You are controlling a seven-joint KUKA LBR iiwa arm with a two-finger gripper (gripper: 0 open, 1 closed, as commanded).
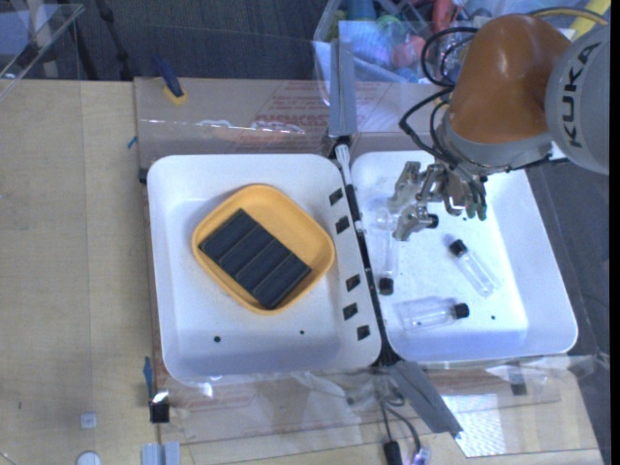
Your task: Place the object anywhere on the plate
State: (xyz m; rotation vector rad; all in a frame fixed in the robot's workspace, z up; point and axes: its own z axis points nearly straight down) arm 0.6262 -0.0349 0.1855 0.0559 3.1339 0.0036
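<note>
A yellow plate (218, 223) lies tilted in the left bin (174, 347). On the plate rests a dark ribbed rectangular slab (255, 253). My gripper (417, 206) hangs over the upper left part of the right bin (542, 327), beneath the orange wrist band (504, 76). Three clear vials with black caps lie in the right bin: one (471, 265) to the lower right of the gripper, one (431, 312) near the front, and one (384, 260) along the left wall, just below the gripper.
A ridge with black clips (351, 260) divides the two bins. Behind them stand a clear box of coloured items (407, 8) and a plastic sheet (242, 114). Cables (426, 114) loop near the wrist. Wooden bench top extends to the left.
</note>
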